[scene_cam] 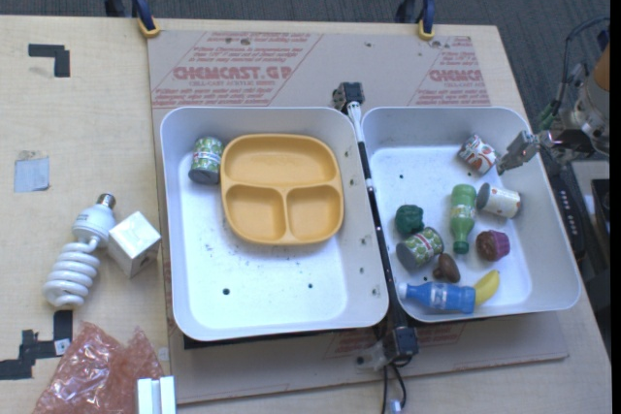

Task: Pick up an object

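Gripper (516,153) over right bin's (543,291) far-right rim.

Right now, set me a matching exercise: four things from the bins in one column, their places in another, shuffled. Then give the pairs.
Things:
1. yellow tray
2. blue bottle
3. green can
4. banana

Places:
A. right bin, near front edge, lying on its side
B. left bin, just left of the tray
C. left bin, upper middle
D. right bin, front, just right of the blue bottle

Pairs: 1-C, 2-A, 3-B, 4-D
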Controlling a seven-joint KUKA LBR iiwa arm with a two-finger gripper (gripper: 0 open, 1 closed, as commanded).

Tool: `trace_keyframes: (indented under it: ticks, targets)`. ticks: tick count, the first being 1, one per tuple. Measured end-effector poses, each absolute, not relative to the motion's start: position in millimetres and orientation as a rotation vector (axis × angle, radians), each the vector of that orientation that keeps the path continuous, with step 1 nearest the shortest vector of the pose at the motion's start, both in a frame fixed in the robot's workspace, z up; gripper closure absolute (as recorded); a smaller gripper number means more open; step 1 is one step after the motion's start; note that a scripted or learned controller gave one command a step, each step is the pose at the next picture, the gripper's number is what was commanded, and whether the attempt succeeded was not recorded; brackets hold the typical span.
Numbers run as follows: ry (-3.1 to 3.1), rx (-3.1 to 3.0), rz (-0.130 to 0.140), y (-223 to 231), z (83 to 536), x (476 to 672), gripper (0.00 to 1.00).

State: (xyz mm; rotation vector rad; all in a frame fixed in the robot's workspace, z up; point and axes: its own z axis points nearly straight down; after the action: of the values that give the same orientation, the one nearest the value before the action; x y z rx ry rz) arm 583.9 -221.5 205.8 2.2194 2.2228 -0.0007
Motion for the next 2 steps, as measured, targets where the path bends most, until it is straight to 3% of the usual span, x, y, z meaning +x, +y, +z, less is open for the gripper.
trace_keyframes:
  ticks: [1, 2]
  targets:
    - [2.221, 2.222, 0.0, -179, 92, 552.1, 0.0]
    - [2.227, 2.214, 0.007, -209, 94, 643.6, 0.0]
